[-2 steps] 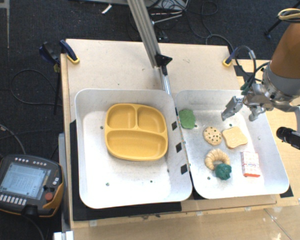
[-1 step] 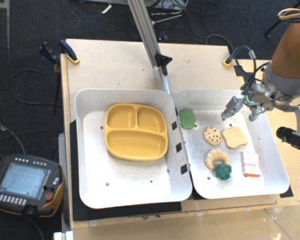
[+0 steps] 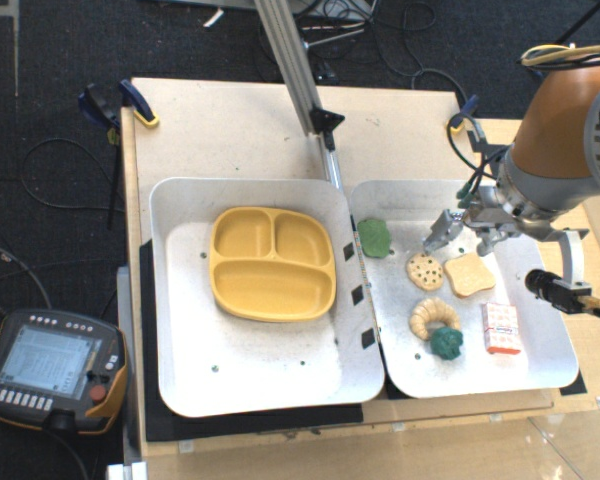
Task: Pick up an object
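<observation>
The right bin (image 3: 540, 363) holds several small items. A green lump (image 3: 374, 237) lies near its left wall. A chip cookie (image 3: 425, 271) and a slice of toast (image 3: 469, 276) sit side by side in the middle. Below them are a croissant (image 3: 434, 317), a teal lump (image 3: 446, 342) touching it, and a white and red box (image 3: 500, 327). My gripper (image 3: 465, 236) hovers just above and behind the cookie and toast. It is open, with nothing between its fingers.
The left bin (image 3: 180, 368) holds a yellow divided plate (image 3: 273, 264). A metal pole (image 3: 300, 68) slants down to the ridge between the bins. A teach pendant (image 3: 45, 368) lies off the bench at lower left. A black fitting (image 3: 560, 290) sticks out at the right.
</observation>
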{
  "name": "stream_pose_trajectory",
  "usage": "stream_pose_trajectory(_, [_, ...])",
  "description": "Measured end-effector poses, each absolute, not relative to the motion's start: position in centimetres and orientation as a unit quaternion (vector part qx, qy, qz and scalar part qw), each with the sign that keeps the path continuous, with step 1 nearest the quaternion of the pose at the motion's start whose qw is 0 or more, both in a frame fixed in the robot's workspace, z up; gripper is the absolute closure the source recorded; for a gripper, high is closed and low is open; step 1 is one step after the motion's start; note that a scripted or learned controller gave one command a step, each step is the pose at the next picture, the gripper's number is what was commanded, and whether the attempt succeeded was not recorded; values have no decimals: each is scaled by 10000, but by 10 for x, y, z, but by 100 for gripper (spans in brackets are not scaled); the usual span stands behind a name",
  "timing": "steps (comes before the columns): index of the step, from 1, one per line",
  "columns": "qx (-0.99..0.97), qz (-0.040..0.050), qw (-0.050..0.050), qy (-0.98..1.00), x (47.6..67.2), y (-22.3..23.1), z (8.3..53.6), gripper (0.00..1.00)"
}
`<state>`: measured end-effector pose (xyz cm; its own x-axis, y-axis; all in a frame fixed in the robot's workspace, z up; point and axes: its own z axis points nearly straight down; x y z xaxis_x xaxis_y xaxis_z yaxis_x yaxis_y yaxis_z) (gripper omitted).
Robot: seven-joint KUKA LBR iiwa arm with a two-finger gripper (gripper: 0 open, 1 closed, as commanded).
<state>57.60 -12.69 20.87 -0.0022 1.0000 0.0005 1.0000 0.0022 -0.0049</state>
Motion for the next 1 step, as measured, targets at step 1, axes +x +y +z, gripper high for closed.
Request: stream_pose_trajectory(1, [-7069,16,20,-7073,582,-123,162,0])
